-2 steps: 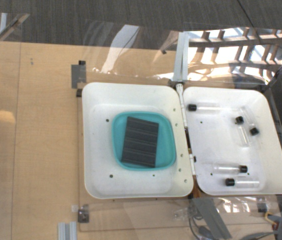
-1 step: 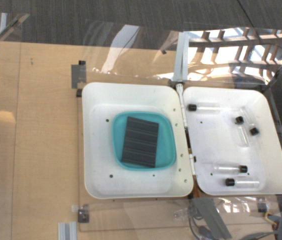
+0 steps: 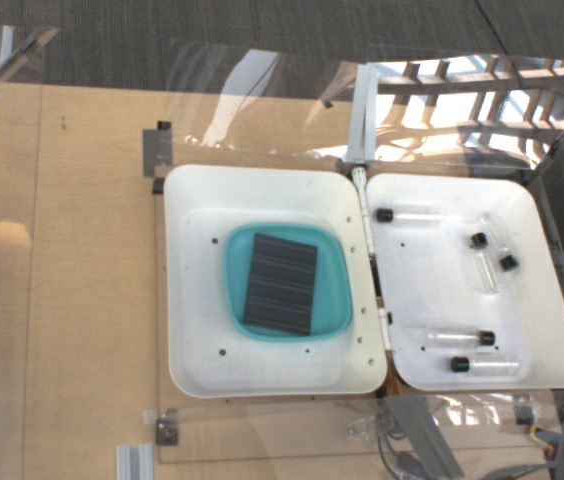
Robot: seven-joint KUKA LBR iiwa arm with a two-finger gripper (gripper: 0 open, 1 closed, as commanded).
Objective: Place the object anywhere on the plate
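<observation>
Bench (image 3: pixel 62 268) of pale wood, seen from above at a slant, bearing two shallow white bins side by side. In the left bin (image 3: pixel 192 353), a teal plate (image 3: pixel 335 308) with rounded corners, sitting about mid-bin. On the plate, a dark grey ribbed rectangular object (image 3: pixel 281 284), lying flat and slightly tilted, wholly inside the plate's rim. In the right bin (image 3: pixel 537 298), several clear tubes with black caps (image 3: pixel 452 339), scattered: one near the far left corner, two close together toward the right, two lying near the front edge. Open or closed state of claw: cannot tell.
</observation>
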